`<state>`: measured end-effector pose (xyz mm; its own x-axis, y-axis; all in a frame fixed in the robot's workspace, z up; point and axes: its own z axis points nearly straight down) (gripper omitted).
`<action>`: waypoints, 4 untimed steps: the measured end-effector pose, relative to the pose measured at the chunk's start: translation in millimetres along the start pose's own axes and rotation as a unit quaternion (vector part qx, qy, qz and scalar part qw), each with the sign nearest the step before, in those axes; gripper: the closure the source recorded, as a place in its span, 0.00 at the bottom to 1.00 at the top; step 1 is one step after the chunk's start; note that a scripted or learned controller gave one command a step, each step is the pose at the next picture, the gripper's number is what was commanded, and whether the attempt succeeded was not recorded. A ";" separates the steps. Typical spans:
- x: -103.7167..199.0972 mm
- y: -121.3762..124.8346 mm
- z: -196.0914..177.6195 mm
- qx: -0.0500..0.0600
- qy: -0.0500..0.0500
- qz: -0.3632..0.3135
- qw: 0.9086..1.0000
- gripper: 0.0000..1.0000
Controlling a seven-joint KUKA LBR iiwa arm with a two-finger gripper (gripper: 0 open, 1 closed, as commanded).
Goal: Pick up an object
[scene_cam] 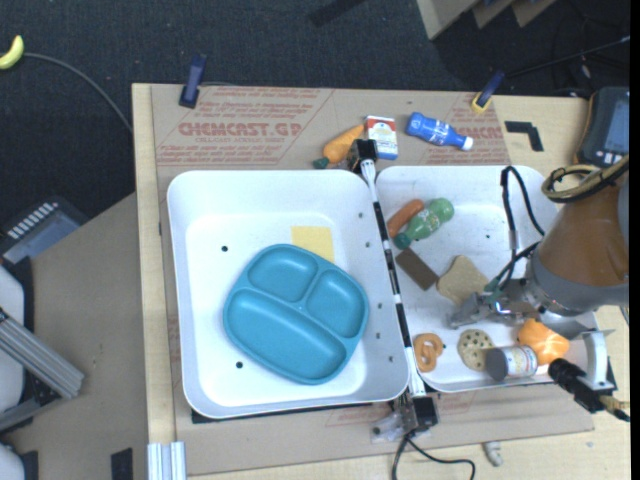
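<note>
My gripper (481, 306) hangs low over the middle of the right bin (470, 190), with the grey and orange arm (588, 253) coming in from the right. It sits just right of and below a tan bread slice (458, 278), touching or almost touching its edge. Nothing is seen held. Close by lie a brown chocolate bar (416, 268), a pretzel (429, 349), a speckled cookie (472, 346) and a small bottle with an orange cap (522, 354). A green bottle (424, 220) and an orange sausage (405, 214) lie at the bin's far left.
The left bin (200, 268) holds a blue divided plate (295, 312) and a yellow cheese slice (312, 239). Behind the bins on the cardboard lie a carrot (341, 146), a small carton (381, 136) and a blue bottle (438, 131). A black cable (512, 208) loops over the right bin.
</note>
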<state>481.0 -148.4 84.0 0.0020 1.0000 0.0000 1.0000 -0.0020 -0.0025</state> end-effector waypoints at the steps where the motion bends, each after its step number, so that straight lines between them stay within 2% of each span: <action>1: 47.6 56.5 -0.6 -0.002 0.000 -0.002 1.000 0.00; 2: 56.2 79.2 -0.7 -0.002 0.000 -0.001 1.000 0.00; 3: 56.2 79.8 -11.1 -0.004 -0.001 -0.002 1.000 1.00; 4: 134.5 62.1 -101.5 -0.002 0.001 -0.002 1.000 1.00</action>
